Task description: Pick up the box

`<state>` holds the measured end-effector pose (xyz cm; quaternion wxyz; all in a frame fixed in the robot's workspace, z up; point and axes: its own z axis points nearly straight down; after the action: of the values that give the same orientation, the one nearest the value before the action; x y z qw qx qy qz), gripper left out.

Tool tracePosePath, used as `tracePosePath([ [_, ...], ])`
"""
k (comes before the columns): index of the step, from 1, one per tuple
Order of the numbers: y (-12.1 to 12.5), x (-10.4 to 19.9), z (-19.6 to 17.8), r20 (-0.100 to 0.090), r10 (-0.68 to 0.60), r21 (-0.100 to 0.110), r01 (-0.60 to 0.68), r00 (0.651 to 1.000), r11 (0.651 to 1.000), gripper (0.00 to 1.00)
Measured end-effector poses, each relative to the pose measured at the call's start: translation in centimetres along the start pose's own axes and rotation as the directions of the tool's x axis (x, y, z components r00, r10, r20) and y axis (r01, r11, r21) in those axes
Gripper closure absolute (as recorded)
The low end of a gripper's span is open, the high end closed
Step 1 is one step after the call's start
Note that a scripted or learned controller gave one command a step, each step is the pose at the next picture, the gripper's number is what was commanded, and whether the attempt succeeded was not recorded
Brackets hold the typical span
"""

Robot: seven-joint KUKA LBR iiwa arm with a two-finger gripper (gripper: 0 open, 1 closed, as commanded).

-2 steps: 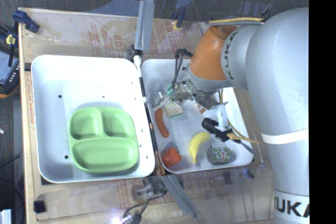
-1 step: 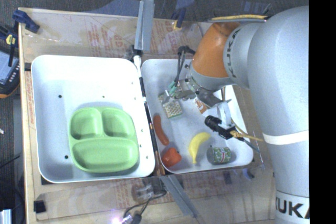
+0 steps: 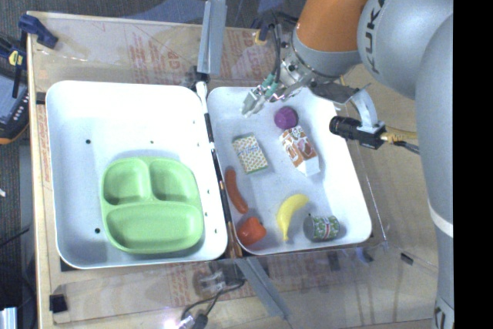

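Gripper (image 3: 258,99) hovering over far-left corner of right bin (image 3: 356,189), fingers spread, gripping nothing. Patterned box (image 3: 250,153) lying flat just below gripper, apart from it. Purple ball (image 3: 286,118) and carton (image 3: 299,149) sitting right of box. Sausage (image 3: 236,190), banana (image 3: 290,215) lying nearer front. Green divided tray (image 3: 152,204) occupying left bin (image 3: 77,119).

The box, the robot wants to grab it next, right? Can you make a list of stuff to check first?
1. Box in view, lying flat in the right bin: ok.
2. Room around the box, apart from the carton and the sausage: ok.
3. Gripper above the box: not ok, it is over the bin's far end.
4. Nothing between the fingers: ok.
5. Fingers wide enough for the box: cannot tell.
6. Purple ball out of the way: ok, it lies to the side.
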<state>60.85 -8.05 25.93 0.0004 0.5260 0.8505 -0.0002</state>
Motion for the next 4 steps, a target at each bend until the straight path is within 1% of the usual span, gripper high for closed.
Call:
tracePosePath([
  [1,0.0,0.0,0.0,0.000,0.000,0.000,0.000,1.000,1.000,0.00],
  [2,-4.5,-3.7,11.8,-0.002,-0.004,0.003,0.004,1.000,1.000,0.00],
  [3,-3.8,-3.7,16.3,0.003,0.075,-0.005,-0.075,0.997,0.997,0.00],
  [4,-3.7,-3.8,15.1,0.007,0.071,-0.007,-0.071,0.997,0.997,1.00],
])
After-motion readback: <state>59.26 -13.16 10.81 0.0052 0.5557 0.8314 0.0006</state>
